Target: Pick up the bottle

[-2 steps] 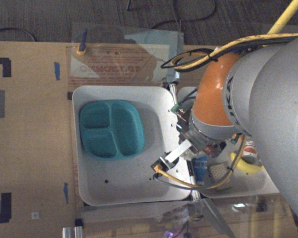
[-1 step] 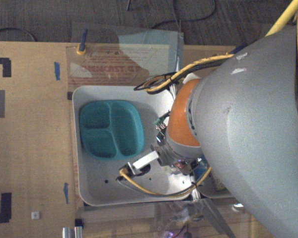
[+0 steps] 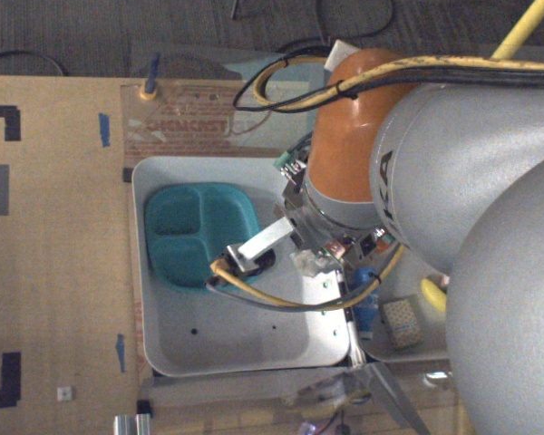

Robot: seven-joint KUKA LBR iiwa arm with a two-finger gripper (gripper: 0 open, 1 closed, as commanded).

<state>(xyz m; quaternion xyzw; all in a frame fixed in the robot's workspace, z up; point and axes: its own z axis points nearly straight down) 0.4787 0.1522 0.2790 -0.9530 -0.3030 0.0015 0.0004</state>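
Note:
My gripper (image 3: 319, 259) hangs below the orange wrist band, over the right part of the left bin (image 3: 245, 343) near the wall between the bins. The wrist hides most of it. A small pale, clear piece shows at its tip, and I cannot tell what it is. A blue object (image 3: 366, 312), possibly the bottle, stands just past the dividing wall in the right bin (image 3: 408, 353), partly covered by the arm and a yellow cable. I cannot see anything held.
A teal divided plate (image 3: 195, 229) lies in the left bin's far left part. A speckled sponge (image 3: 401, 323) and a yellow object (image 3: 432, 294) sit in the right bin. The grey arm covers most of the right bin. A cardboard sheet (image 3: 54, 243) lies to the left.

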